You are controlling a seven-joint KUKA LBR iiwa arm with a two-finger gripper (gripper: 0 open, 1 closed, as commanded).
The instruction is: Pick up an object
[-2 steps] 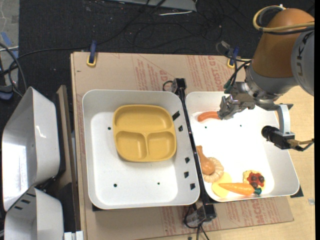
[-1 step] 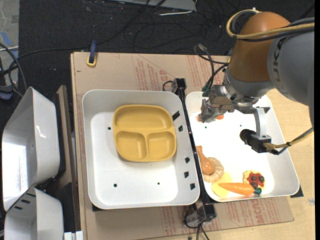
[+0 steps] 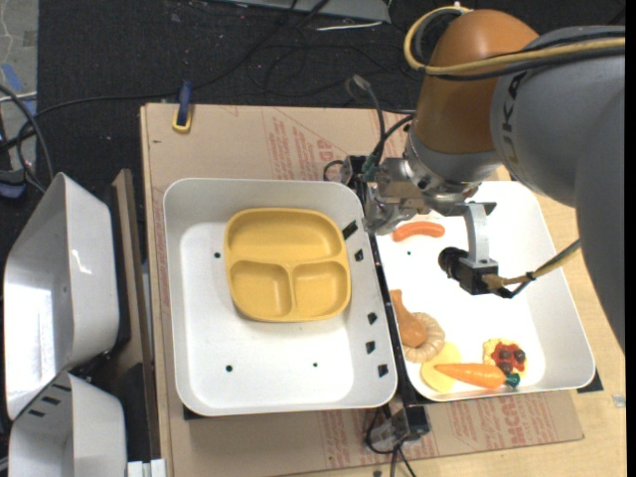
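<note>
Gripper (image 3: 397, 207) sits low over the right bin's (image 3: 556, 256) back left corner, right beside the orange sausage (image 3: 418, 231). Fingers look hidden by the wrist, so honestly can't tell their state.

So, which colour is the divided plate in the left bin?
The divided plate is yellow, a plain mustard tone with no pattern. The camera view shows it clearly.

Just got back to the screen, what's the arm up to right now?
The arm is reaching into the right bin, with its gripper near the bin's upper left corner, next to a small orange sausage. Nothing shows between its fingers. Lower in the same bin lie a shrimp, a carrot and a small pizza slice. The left bin holds a yellow divided plate.
</note>
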